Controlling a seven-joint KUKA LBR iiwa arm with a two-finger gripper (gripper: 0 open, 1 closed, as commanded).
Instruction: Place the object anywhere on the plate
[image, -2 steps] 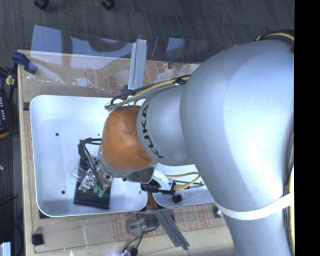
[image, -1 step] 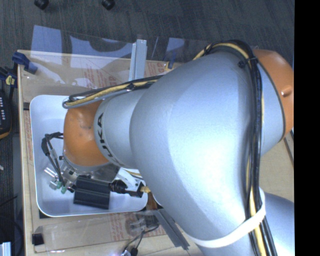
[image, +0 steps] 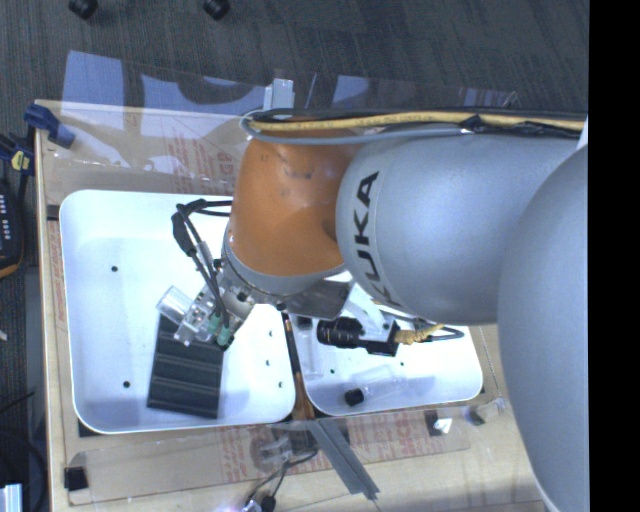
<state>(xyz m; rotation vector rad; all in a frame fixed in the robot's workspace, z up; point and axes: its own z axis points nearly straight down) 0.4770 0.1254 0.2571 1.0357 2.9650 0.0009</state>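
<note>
A dark ribbed rectangular plate (image: 186, 378) lies flat in the front part of the left bin (image: 100, 300). My gripper (image: 197, 320) hangs over the plate's far edge, at the end of the orange-banded wrist (image: 285, 215). Its tip looks translucent, with a bit of green beside it. I cannot make out any object held there. A small black object (image: 353, 397) rests in the right bin (image: 440, 385), near that bin's front wall. The arm's grey body hides most of the right bin.
The arm's big grey link (image: 470, 230) covers the right half of the view. A black connector with a cable (image: 345, 332) sticks out under the wrist, over the right bin. Black cables (image: 190, 235) loop above the gripper. Clear plastic sheeting (image: 150, 110) stands behind the bins.
</note>
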